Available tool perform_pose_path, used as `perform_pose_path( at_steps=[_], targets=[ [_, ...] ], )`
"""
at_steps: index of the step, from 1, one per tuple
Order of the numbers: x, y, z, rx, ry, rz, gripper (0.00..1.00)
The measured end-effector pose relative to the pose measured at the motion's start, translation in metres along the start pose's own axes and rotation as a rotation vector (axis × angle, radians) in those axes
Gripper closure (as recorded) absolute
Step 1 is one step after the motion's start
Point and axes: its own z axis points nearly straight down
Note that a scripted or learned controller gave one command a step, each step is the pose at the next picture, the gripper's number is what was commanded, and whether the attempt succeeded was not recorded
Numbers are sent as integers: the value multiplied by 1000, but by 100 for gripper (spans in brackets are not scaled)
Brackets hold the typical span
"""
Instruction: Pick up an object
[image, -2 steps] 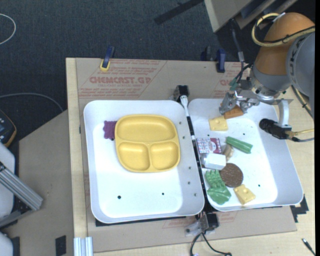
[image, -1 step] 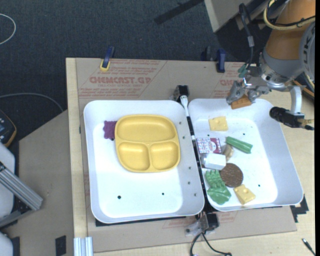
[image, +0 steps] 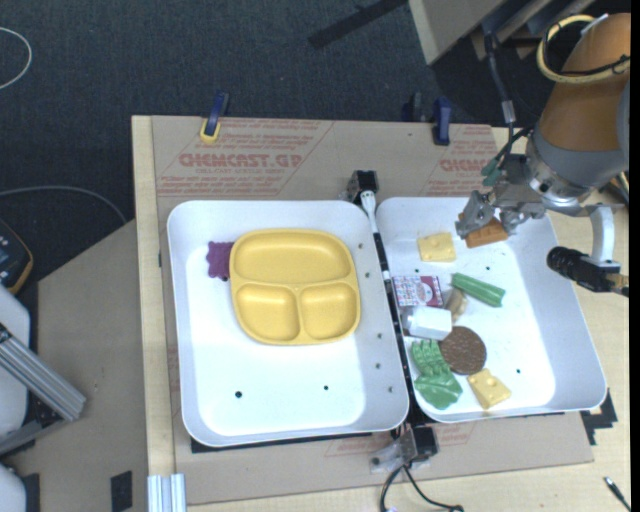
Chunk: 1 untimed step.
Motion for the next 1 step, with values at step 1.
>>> perform_pose_path(
  at_steps=[1],
  targets=[
    [6,-52,14,4,1,1,100]
  ],
)
